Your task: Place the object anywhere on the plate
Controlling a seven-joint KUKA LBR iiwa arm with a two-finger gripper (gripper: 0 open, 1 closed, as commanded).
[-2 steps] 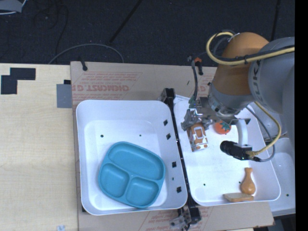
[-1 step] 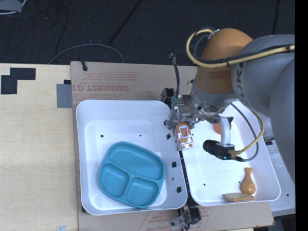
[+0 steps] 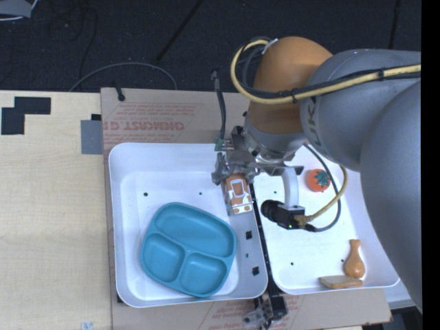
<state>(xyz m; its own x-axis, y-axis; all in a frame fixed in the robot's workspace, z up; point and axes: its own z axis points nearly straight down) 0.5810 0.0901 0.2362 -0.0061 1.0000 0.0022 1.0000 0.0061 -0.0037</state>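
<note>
A blue plate (image 3: 187, 248) with three compartments lies in the left bin (image 3: 130, 184), toward its front. My gripper (image 3: 236, 181) hangs over the divider between the two bins, just beyond the plate's far right corner. A small orange-and-white rectangular piece (image 3: 239, 196) sticks out below the gripper, above the divider. I cannot tell whether it is a held object or part of the gripper. The arm's orange band and grey body hide the back of the right bin.
The right bin (image 3: 302, 267) holds a small red-orange round toy (image 3: 317, 180) at the back, a tan pear-shaped piece (image 3: 354, 258) and a flat tan piece (image 3: 337, 281) at the front right. A black cable loop (image 3: 323, 212) hangs from the wrist.
</note>
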